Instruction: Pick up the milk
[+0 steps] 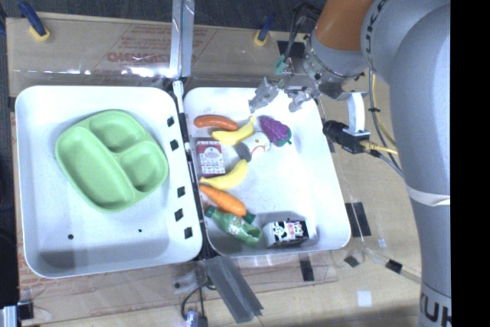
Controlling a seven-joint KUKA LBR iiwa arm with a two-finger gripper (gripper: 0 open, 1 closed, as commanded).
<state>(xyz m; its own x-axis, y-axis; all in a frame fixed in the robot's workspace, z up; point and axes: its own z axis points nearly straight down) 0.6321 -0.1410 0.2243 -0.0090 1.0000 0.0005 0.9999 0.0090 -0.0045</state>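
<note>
I am hovering my gripper (280, 94) with its fingers spread over the right bin's (325, 188) far edge, near the grapes (275, 129). The milk (287, 232) is lying well apart at the near edge, beside a green bottle (234, 226).

Glossy white plastic bins (321, 165) sit on a brown cardboard-like worktop (99, 42); the green divided plate (112, 158) looks smooth, matt plastic.

- The grey arm (413, 80) bears dark letters at the lower right, apparently "KU", cut off by the frame edge.
- Red print runs across the cardboard sheet (145, 42) behind the bins, upside down and too blurred to read.
</note>
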